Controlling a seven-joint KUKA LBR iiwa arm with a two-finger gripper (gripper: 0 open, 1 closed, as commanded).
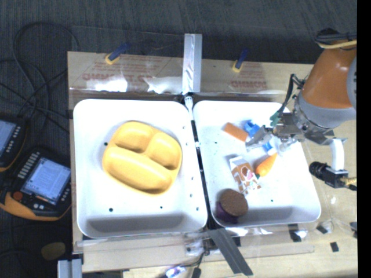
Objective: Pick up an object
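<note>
The right bin (pixel 301 204) holds several small items: an orange block (pixel 235 132), a blue piece (pixel 250 126), an orange carrot-shaped piece (pixel 265 165), a printed packet (pixel 244 174) and a brown round puck (pixel 232 203) at the front edge. My gripper (pixel 272 139) hangs low over the right bin, just right of the blue piece and above the carrot-shaped piece. The wrist partly hides what lies under it. A large yellow bread-like lump (pixel 142 155) lies in the left bin (pixel 84 213).
The arm's orange band (pixel 327 86) overhangs the right bin's far right corner. A black fitting (pixel 326 174) sticks out beside that bin. A handheld pendant (pixel 40 181) and cables lie left of the bench. A metal post (pixel 192 62) stands behind the bins.
</note>
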